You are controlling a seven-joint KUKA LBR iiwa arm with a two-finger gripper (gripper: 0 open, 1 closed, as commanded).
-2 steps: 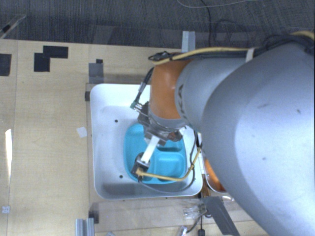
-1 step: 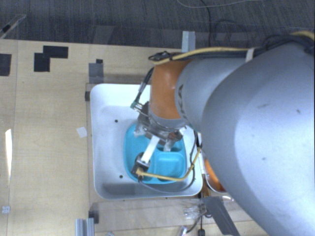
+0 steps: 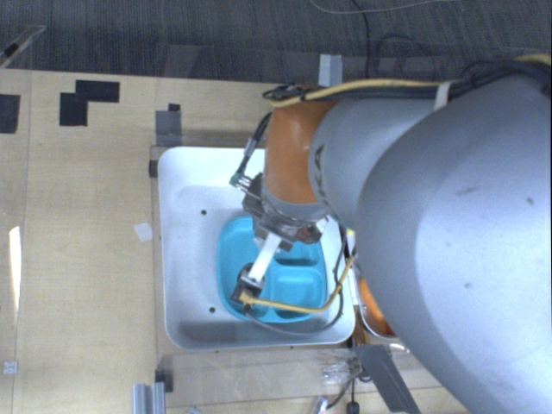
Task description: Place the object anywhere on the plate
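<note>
A grey KUKA arm (image 3: 431, 214) reaches in from the right and bends steeply down over the left bin (image 3: 185, 231), its orange band (image 3: 289, 158) directly above the wrist and its end effector (image 3: 289, 227) poised low over the far edge of a blue compartment plate (image 3: 302, 274). The plate lies in the near right part of that bin, which sits on a pale tabletop (image 3: 78, 231). The wrist hides the end effector from above, so it cannot be told whether it is spread, pressed together or pinching anything. No object can be made out on the bare blue surface of the plate, nor in the end effector. A rounded orange thing (image 3: 373, 304) peeks out from under the arm just right of the bin's right wall; it may be the object to be moved, though too little of it shows to be sure. On this evidence the placing does not appear done, and a carried object, if there is one, is yet to be released.
</note>
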